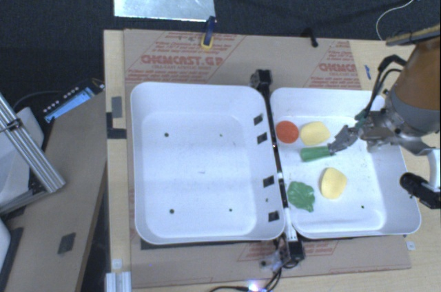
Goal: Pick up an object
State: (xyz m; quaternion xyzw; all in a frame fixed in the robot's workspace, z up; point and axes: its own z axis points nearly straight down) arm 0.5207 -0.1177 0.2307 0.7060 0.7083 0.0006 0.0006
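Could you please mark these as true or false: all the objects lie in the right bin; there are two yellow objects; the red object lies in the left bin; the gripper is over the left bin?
1. All objects lie in the right bin. True.
2. Two yellow objects are there. True.
3. The red object lies in the left bin. False: it lies in the right bin, beside a yellow one.
4. The gripper is over the left bin. False: it is over the right bin, by the green stick.

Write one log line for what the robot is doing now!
gripper over right bin | at green stick | nearby: red ball, two yellow pieces, green lump | nothing lifted
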